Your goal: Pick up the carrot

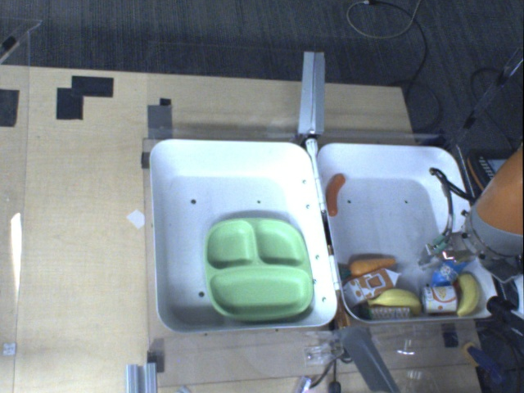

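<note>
Left of the claw (pixel 446 255), apart, lies the carrot (pixel 372 264).

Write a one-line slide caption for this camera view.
Gripper poised in the right bin beside the carrot; green tray in the left.

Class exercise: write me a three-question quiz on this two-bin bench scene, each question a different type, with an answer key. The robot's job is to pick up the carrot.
1. True or false: the green tray lies in the left bin.
2. Multiple choice: the carrot lies
A. on the green tray
B. in the right bin, beside its dividing wall
C. on the bench outside the bins
3. Fill in: against the right bin's near wall, two yellow ______ lie among the packaged items.

Key
1. True
2. B
3. bananas
</note>
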Motion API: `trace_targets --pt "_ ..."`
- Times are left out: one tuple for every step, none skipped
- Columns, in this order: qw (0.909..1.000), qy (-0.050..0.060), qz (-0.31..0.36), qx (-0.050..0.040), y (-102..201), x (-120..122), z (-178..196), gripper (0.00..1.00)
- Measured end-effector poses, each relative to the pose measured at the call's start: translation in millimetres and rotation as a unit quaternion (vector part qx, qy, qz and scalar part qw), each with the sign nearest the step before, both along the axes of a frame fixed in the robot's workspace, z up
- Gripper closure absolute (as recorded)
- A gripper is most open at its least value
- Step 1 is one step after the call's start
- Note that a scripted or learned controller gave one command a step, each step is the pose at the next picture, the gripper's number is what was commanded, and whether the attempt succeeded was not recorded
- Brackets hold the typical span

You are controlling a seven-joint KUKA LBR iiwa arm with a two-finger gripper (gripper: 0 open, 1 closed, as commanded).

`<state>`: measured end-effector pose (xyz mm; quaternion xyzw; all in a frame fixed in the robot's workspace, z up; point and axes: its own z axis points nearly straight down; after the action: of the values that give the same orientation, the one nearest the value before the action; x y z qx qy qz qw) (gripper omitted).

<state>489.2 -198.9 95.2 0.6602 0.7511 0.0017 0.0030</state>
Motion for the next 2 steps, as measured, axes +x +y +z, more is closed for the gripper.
trace_targets --pt "0.9996 -0.003 -0.029 -0.0017 6.2 0.8 -4.9 1.0" --pt "0.9873 -0.005 0.159 -0.0058 10.3 3.0 -4.5 1.0"
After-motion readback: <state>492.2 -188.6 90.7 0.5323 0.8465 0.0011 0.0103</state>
